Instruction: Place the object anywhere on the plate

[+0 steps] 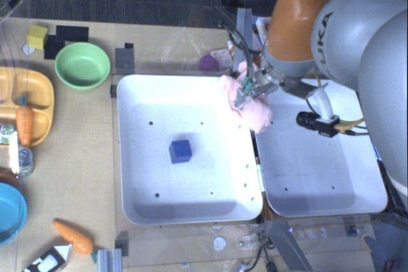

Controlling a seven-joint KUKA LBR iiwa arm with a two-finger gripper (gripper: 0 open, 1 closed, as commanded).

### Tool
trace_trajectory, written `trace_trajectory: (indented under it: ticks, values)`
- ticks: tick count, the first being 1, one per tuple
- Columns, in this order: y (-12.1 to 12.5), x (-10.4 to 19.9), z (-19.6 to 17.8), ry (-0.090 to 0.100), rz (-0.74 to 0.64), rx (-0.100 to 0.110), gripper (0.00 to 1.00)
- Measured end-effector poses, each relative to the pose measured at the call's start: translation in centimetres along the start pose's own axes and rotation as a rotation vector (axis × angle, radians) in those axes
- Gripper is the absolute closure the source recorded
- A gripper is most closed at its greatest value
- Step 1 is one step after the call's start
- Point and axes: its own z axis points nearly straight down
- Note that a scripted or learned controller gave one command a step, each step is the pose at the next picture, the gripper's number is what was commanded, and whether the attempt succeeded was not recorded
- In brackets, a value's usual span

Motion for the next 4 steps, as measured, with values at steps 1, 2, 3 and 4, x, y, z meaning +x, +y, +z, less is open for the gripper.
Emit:
trace_trajectory:
  ticks: [1,2,3,4]
  values:
    - [5.5,3.3,0.1,0.001,-0.132,0.001,1.0]
    - [-2.1,-9.5,-0.1,-0.002,-0.315,0.003,1.0]
    - [2.7,-1.6,-0.1,-0.001,-0.491,-0.001,1.0]
    - [2.5,8.5,5.6,0.004,-0.798,0.002,1.0]
